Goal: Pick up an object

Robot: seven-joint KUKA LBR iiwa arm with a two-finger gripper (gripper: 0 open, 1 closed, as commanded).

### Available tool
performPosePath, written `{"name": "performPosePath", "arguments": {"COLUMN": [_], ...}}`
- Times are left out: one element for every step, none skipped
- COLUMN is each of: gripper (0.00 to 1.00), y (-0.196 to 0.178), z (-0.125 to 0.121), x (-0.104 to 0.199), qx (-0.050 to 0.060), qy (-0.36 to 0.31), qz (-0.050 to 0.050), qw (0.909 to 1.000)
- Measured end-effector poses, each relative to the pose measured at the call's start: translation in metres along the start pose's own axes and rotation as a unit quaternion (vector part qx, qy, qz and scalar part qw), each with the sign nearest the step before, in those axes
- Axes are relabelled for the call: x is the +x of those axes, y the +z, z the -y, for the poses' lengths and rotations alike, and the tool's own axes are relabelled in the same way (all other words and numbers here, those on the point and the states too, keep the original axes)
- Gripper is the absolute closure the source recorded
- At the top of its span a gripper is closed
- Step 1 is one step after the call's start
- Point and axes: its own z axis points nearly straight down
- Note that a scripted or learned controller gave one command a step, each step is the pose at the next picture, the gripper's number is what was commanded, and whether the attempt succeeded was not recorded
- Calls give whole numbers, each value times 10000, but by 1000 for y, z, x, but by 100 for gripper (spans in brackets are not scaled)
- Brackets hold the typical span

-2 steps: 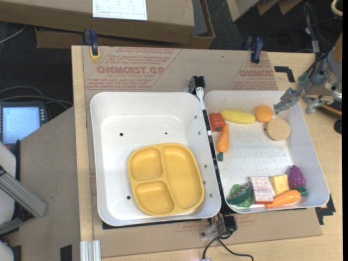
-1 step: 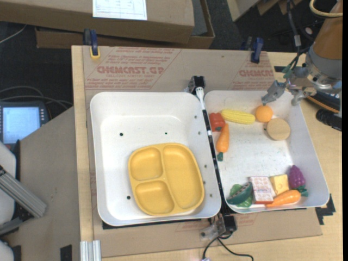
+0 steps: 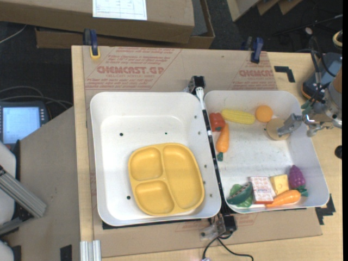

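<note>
**Operator:** What does the overhead camera give me?

**Spotter:** You have two white bins side by side. In the left bin [image 3: 109,118] a yellow divided tray [image 3: 165,178] with three compartments lies flat, toward the near side. The right bin [image 3: 255,151] holds the food toys.

**Operator:** Which way do they lie?

**Spotter:** Along the far wall you see a corn cob [image 3: 238,116], its long axis nearly left to right, tipped slightly down to the right. Just right of it sits an orange ball [image 3: 264,113]. By the left wall a carrot [image 3: 222,139] runs far to near, its narrow green end toward you, with a red piece [image 3: 217,121] touching its far end. In the near corner you find a cluster: a green leafy piece [image 3: 240,195], a red and white box [image 3: 261,189], a yellow block [image 3: 280,182], purple grapes [image 3: 296,175], and a second carrot [image 3: 283,199] lying left to right along the near wall.

**Operator:** And the gripper?

**Spotter:** The gripper [image 3: 284,127] comes in from your right, low over the far right part of the right bin, just below the orange ball. A tan round shape lies at its tip; you cannot tell what it is. Whether the gripper is parted or closed, I cannot tell from this angle.
</note>
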Motion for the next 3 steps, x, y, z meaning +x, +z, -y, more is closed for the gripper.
{"name": "performPosePath", "arguments": {"gripper": [0,0,0], "y": [86,-17,-2], "z": [-67,-103,-75], "x": [61,19,11], "qx": [-92,-116,-28], "qy": [-73,-30,-24], "qz": [14,40,5], "qw": [9999,9999,10000]}}
